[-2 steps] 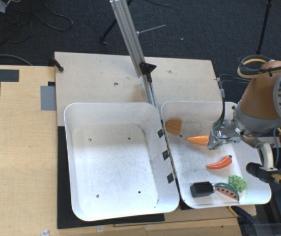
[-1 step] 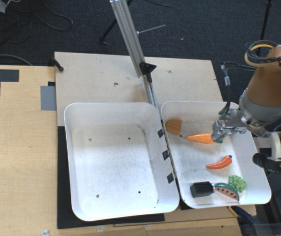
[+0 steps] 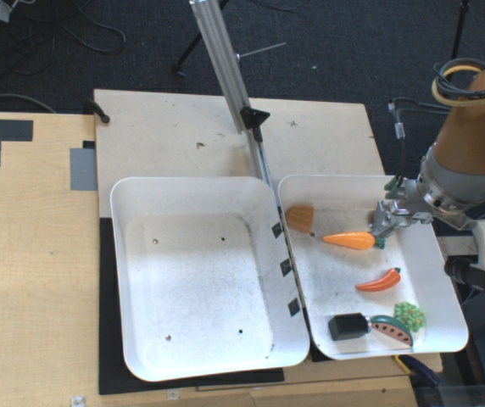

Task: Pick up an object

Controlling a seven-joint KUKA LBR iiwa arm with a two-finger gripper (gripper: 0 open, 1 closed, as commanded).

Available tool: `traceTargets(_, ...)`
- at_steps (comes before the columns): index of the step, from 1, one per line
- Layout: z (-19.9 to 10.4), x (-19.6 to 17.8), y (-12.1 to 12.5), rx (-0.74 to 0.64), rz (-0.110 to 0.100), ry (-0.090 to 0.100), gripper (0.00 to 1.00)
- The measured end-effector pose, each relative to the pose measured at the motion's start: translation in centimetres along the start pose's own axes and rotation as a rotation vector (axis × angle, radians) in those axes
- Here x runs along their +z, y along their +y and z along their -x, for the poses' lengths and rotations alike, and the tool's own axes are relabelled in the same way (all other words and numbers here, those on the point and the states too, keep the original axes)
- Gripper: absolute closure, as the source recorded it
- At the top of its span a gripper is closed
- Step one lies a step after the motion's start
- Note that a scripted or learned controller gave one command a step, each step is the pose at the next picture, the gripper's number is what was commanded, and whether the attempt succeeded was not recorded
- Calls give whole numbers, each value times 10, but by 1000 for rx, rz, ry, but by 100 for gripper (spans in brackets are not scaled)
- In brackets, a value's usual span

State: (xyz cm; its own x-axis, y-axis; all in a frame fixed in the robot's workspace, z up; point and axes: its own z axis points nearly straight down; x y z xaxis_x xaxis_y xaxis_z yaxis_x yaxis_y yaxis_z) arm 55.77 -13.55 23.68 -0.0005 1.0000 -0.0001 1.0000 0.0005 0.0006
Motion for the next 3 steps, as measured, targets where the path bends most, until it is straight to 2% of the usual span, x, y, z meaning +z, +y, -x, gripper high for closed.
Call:
traceTargets(2, -114, -3, -26, -5, -5, 3, 100)
traceTargets(3, -161, 7, -38, -4, -6, 2, 100)
